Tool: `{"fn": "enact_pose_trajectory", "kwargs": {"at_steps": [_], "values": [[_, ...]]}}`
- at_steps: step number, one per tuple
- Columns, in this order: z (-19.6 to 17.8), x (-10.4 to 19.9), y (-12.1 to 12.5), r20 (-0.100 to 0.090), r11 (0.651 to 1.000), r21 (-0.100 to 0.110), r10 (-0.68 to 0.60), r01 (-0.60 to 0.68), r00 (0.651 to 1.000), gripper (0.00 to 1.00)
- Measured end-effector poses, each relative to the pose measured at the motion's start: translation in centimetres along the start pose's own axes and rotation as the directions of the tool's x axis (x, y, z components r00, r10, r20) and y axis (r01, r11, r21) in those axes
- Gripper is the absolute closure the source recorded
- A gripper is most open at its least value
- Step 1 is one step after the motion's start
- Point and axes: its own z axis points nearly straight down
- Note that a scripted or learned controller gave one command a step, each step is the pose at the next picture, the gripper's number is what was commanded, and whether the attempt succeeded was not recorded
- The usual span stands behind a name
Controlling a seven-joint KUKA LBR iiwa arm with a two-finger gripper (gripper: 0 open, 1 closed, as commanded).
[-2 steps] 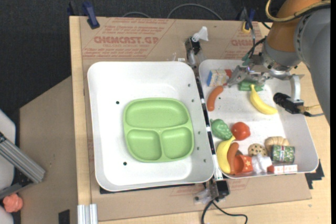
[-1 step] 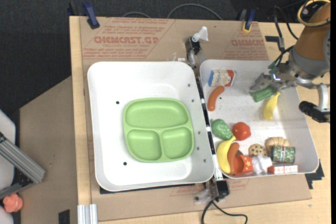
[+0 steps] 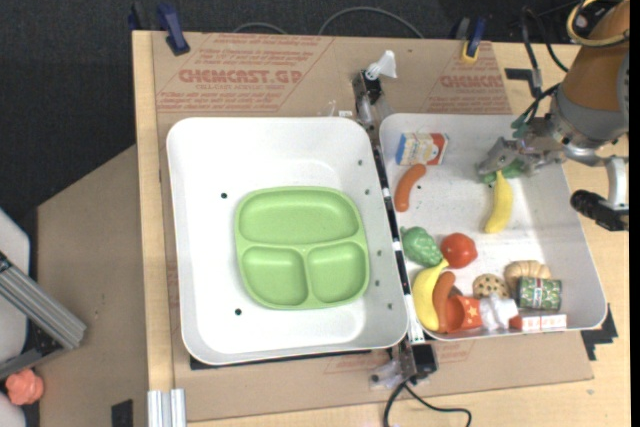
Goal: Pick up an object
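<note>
Gripper (image 3: 508,160) low in the right bin (image 3: 590,260), near its far right corner, just above the top end of a yellow banana (image 3: 498,205). Fingers' state impossible to tell. Green divided plate (image 3: 300,247) centred in the left bin (image 3: 200,215).

Grey arm (image 3: 590,105) at the right edge of the frame, rounded and smooth, with an orange band (image 3: 597,67) above the wrist. Yellowish cable looped near the upper right corner. Dark cables trailing beside the wrist. Metal-grey gripper (image 3: 512,160) with small green markings.
</note>
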Motion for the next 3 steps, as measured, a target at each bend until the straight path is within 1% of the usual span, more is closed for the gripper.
{"fn": "enact_pose_trajectory", "kwargs": {"at_steps": [1,2,3], "values": [[-4.2,6.5,-1.3,0.001,1.0,0.006,-0.002,0.002,1.0,1.0],[-12.3,15.3,2.4,0.001,1.0,-0.005,-0.007,0.007,1.0,1.0],[-11.3,15.4,-0.4,0.001,1.0,0.01,0.004,-0.004,1.0,1.0]]}}
